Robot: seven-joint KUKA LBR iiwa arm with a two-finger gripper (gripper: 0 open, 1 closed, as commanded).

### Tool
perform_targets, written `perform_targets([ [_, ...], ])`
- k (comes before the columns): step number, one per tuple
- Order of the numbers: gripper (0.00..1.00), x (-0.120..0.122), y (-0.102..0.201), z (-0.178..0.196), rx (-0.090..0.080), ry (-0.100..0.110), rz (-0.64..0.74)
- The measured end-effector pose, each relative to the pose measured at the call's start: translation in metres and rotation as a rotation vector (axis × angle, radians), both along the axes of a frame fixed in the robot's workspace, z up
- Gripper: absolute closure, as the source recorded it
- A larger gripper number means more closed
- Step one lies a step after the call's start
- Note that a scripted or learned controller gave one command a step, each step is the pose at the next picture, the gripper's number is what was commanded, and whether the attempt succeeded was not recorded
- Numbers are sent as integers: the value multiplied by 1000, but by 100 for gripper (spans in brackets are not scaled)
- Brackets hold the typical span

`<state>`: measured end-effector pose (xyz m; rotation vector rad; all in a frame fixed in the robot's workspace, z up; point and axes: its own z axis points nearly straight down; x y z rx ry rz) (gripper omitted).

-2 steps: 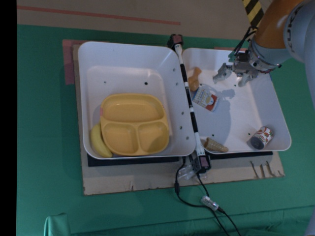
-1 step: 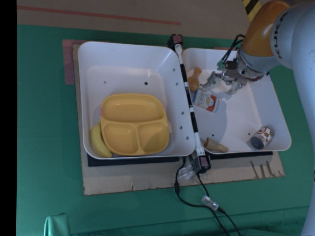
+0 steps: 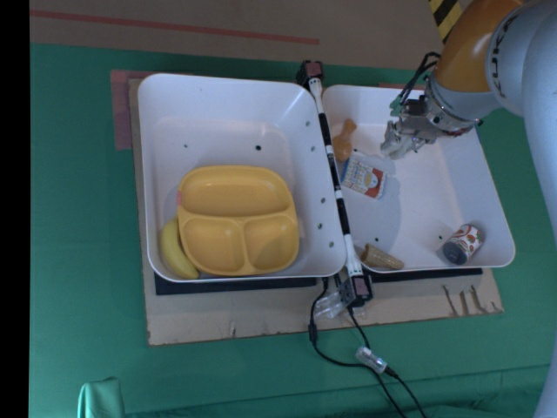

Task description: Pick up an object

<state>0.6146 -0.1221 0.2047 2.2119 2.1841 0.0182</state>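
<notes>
We see the gripper (image 3: 402, 141) hanging over the right bin (image 3: 452, 190) near its back wall, metal-grey w/ dark cabling, below the arm's orange band; fingers point down, and we can't tell if they're apart or together, w/ nothing visibly between them. Just left of it lies a small flat carton (image 3: 363, 177), white w/ blue & orange print, text too small to read. Touching the carton's upper-left corner is a tan, knobbly wooden-looking piece (image 3: 345, 138) against the divider. Further toward the front edge we count 1 brown wedge-shaped item (image 3: 381, 257) and, in the front right corner, 1 small can (image 3: 460, 243) on its side, white label w/ red-orange shapes, unreadable. So 4 objects in that bin, all loose. The left bin (image 3: 218, 111), same glossy white plastic w/ rounded corners, holds 1 yellow 3-compartment plastic tray (image 3: 237, 219) and 1 banana (image 3: 175, 251) touching the tray's left edge.
</notes>
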Motion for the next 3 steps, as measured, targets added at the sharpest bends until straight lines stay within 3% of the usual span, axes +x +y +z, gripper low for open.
perform_targets([
  [1,0,0,0,0,0,1,0],
  [2,0,0,0,0,0,1,0],
  [3,100,2,-3,16,-3,-13,-6],
])
